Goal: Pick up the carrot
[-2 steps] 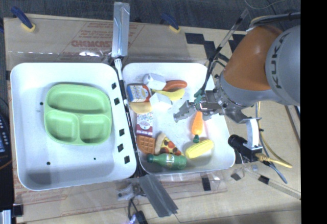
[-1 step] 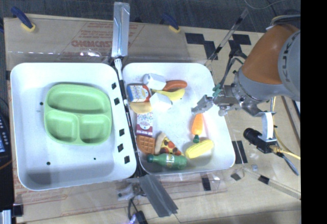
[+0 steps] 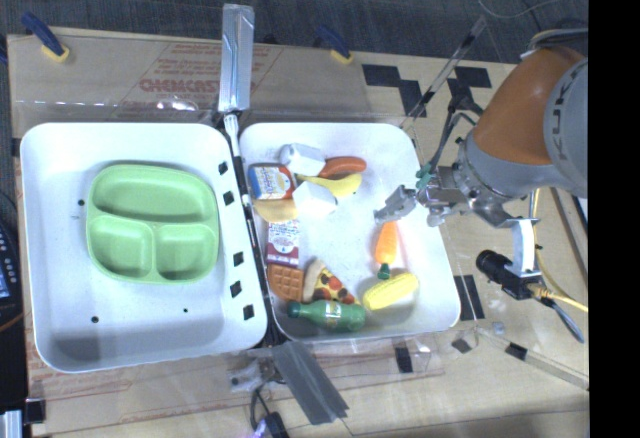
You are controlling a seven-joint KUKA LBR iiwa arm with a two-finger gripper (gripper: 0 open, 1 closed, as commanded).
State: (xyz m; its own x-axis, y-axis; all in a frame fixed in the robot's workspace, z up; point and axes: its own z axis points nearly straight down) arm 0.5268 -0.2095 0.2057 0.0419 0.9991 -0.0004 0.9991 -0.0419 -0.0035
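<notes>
Carrot approached in the right bin, not yet grasped.

The gripper [image 3: 412, 198] is seen just above the carrot's [image 3: 386, 243] upper end, fingers spread and nothing held between them. The carrot's long axis runs near-vertically in view, green tip toward the corn [image 3: 391, 291]. A descent to mid-body is advised, with the fingers closed across the narrow width.

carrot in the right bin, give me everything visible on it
The small orange toy carrot, plastic-looking with a green nub at its near end, lies flat in the right white bin, running roughly top to bottom in the view. Its green end sits beside the yellow corn cob. The grey gripper is at its far tip.
</notes>
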